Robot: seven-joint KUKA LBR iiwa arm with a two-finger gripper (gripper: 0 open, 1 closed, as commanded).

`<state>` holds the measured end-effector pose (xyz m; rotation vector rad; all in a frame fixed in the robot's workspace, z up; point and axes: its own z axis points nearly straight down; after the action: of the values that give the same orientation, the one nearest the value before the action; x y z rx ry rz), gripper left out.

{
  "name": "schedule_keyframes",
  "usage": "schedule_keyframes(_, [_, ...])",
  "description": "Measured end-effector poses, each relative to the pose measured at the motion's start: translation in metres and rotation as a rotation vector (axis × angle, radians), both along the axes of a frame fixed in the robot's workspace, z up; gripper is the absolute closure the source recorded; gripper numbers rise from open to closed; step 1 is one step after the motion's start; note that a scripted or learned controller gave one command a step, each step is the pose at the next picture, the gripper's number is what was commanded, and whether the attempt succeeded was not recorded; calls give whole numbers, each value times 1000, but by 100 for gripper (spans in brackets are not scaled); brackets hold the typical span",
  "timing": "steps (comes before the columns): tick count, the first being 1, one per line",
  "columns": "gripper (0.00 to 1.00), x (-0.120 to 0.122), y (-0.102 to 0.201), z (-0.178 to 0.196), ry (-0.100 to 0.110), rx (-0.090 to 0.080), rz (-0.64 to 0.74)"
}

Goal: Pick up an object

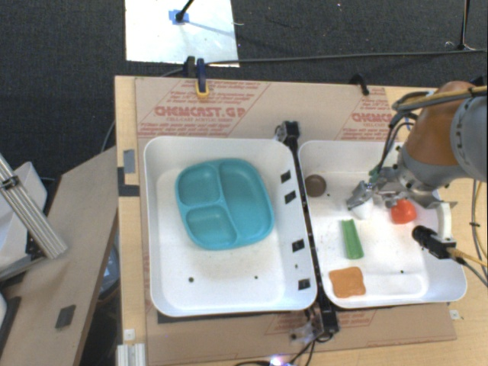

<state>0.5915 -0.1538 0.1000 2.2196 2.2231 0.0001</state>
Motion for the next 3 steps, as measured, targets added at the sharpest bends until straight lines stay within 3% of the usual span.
schedule_keyframes(1, [100, 1, 0, 13, -4, -1, 0])
schedule_keyframes(3, [100, -7, 0, 109, -3, -1, 3])
